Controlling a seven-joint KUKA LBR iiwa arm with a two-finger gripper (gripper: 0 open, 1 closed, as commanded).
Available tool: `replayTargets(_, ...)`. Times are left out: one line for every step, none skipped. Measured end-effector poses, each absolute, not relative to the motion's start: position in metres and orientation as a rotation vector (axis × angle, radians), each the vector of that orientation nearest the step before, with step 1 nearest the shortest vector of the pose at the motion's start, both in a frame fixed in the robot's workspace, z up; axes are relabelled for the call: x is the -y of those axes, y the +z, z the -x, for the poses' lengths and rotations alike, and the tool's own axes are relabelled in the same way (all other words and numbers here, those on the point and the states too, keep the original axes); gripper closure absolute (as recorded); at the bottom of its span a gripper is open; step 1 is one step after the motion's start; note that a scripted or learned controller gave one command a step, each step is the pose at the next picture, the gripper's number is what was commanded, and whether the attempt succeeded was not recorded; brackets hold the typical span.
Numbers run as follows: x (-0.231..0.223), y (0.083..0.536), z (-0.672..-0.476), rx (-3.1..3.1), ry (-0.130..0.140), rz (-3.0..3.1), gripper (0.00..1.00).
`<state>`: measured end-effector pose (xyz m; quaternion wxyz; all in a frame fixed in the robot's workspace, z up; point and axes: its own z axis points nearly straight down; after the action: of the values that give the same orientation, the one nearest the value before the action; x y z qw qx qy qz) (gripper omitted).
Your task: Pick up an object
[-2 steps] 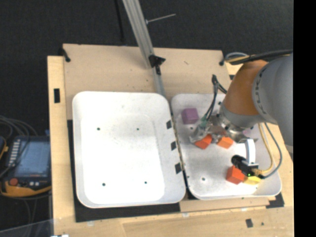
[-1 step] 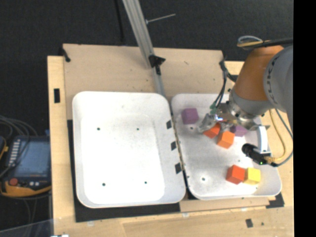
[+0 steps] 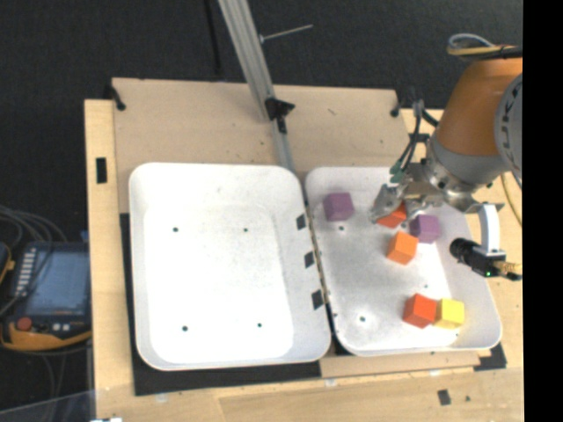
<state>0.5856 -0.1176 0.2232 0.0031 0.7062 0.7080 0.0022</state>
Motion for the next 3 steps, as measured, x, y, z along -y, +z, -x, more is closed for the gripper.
replayTargets(0.119,0.25,-0.587,-2.224,0.004,-2.214,1.0)
replayTargets(0.073,0.255,-0.597,-2.229,0.003,-2.213,1.0)
replayTargets(0.021,0.253,-0.6,-2.23,0.0,-2.215,1.0)
